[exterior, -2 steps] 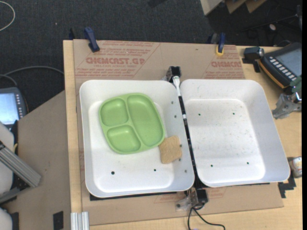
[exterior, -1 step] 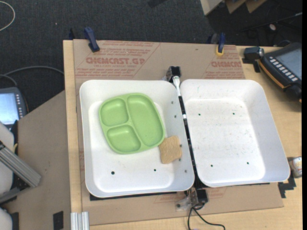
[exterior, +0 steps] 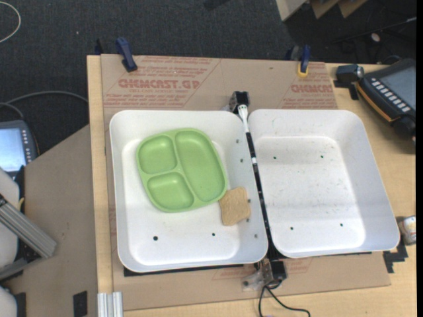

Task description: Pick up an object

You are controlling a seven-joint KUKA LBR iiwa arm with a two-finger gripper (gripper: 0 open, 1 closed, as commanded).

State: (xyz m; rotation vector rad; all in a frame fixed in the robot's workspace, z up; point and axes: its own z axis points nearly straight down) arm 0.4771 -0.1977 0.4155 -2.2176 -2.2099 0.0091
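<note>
Where left bin [exterior: 125, 177] holds it: green three-compartment plate [exterior: 181, 170], flat.

left bin [exterior: 125, 197] | right bin [exterior: 370, 177] | blue clamp [exterior: 125, 53] | yellow clamp [exterior: 304, 61]

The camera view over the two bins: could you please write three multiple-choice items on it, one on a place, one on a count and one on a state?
1. Which bin holds the green plate?
A. the view's left bin
B. the view's right bin
C. neither

2. How many compartments has the plate?
A. two
B. three
C. five

3. How does the tan sponge lie?
A. inside a compartment
B. in the other bin
C. on the bin floor, at the plate's lower right corner

Answers: 1 A, the plate lies in the left bin. 2 B, ridges part it into three. 3 C, it rests flat beside the plate's rim.
</note>
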